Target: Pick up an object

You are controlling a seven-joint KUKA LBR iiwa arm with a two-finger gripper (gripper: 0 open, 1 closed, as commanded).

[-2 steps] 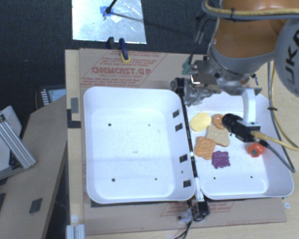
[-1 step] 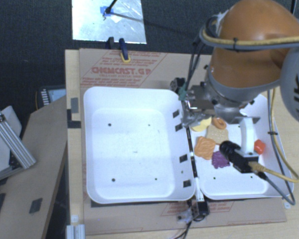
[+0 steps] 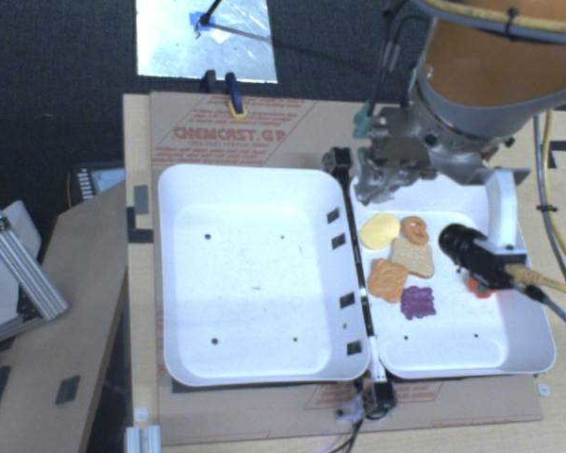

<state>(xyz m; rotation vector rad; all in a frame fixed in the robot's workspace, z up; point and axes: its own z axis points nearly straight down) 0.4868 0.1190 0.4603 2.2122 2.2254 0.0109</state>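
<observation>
Your arm's bulk covers the right bin's [image 3: 524, 343] upper part, so I can't tell the gripper's [image 3: 375, 189] state; food toys [image 3: 403, 264] sit center-right, and the cardboard [image 3: 292, 121] reads "CHEMCAST".

bench [image 3: 94, 281] | brown printed board [image 3: 236, 130] on it | left white bin [image 3: 170, 253] | right white bin [image 3: 528, 347], side by side

My gripper [image 3: 377, 189] hangs over the right bin's [image 3: 509, 352] far left corner. Below it lie five pieces — yellow [image 3: 379, 230], pretzel [image 3: 414, 227], tan [image 3: 414, 258], orange [image 3: 388, 279], purple [image 3: 417, 301] — clustered together.
</observation>
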